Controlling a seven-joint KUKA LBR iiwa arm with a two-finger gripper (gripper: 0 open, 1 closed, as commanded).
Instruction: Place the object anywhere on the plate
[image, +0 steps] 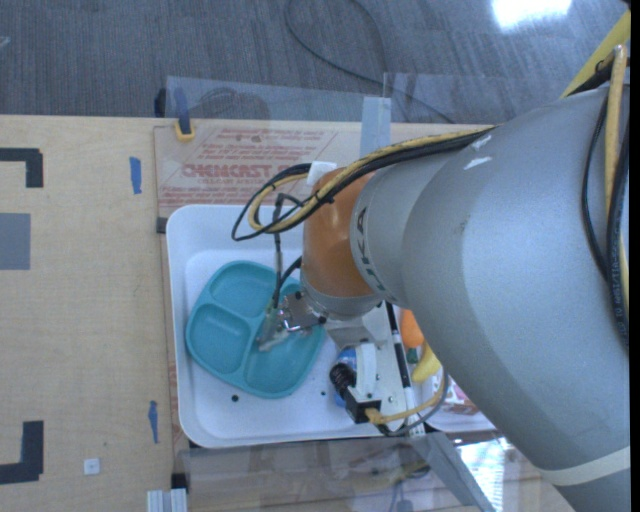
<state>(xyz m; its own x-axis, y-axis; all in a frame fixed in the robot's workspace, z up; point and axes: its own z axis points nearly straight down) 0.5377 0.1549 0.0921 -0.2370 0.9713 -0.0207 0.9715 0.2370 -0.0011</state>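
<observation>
A teal divided plate (222, 335) lies in the left part of the white bin (205, 235). My gripper (273, 330) hangs over the plate's right side, above the divider between its compartments. The arm's grey body and orange band (335, 245) hide the bin's right half. I can make out nothing held at the gripper's tip. An orange object (410, 328) and a yellow one (427, 366) peek out from under the arm, to the right of the plate.
A black and blue part on the wrist (347, 383) hangs low over the bin's front. Cables (262, 205) loop above the bin's back. Bare wooden bench (80, 300) stretches to the left of the bin.
</observation>
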